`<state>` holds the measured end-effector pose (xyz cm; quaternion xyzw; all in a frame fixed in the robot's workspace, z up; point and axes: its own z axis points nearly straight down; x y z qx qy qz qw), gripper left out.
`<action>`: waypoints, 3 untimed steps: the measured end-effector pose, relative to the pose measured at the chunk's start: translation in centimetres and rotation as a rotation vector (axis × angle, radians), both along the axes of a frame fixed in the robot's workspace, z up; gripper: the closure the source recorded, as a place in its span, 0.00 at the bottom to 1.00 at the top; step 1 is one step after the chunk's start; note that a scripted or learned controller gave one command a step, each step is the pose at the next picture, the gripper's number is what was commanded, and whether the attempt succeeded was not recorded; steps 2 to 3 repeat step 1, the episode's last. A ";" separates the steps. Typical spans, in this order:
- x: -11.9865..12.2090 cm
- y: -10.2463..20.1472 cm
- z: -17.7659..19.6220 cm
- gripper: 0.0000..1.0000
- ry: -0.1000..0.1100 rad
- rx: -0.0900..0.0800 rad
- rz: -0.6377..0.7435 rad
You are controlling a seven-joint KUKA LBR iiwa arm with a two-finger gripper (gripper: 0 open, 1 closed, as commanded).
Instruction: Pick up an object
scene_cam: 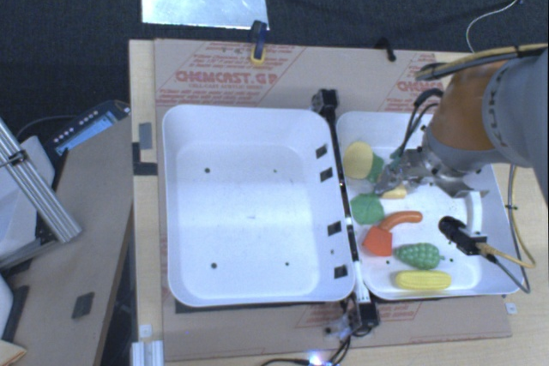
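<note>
My gripper is low in the right bin, near its middle left, with the grey arm and its orange band rising to the right. Just below the gripper lies a small pale yellow piece. To its left sits a yellow lemon-like toy with a small green piece beside it. Further toward the front lie a green leafy toy, an orange carrot, a red-orange piece, a bumpy green toy and a yellow corn cob.
The left bin stands beside the right one, divided from it by a black clipped seam. Both rest on a cardboard sheet. A grey box and metal rails stand at the far left.
</note>
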<state>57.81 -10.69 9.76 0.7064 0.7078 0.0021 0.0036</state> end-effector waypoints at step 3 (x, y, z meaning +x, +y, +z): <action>4.8 6.0 9.3 1.00 -0.005 0.003 0.009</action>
